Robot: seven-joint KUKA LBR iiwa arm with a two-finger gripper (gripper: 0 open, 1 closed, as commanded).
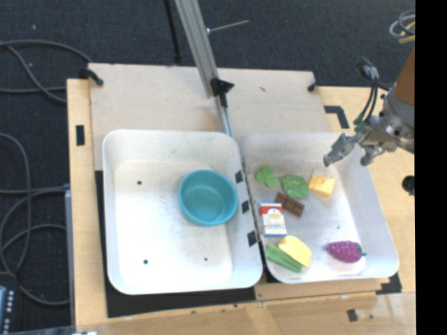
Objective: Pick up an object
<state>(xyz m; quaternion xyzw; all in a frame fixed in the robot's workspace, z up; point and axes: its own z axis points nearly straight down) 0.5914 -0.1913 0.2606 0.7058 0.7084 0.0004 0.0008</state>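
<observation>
The gripper (pixel 355 152) hangs over the upper right part of the right bin (pixel 374 201), its two fingers spread apart with nothing between them. Below it, near its left finger, lies a yellow cheese wedge (pixel 322 185). Further left sit two green leaves (pixel 281 181), a brown chocolate bar (pixel 290 204) and a small carton (pixel 273 219). A corn cob (pixel 290 252) and purple grapes (pixel 345 251) lie near the front wall. A teal bowl (pixel 207 197) stands in the left bin (pixel 133 208).

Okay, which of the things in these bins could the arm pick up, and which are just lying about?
Could be picked up: cheese wedge, green leaves, chocolate bar, small carton, corn cob, purple grapes, teal bowl.

Lying about: metal pole, cables.
</observation>
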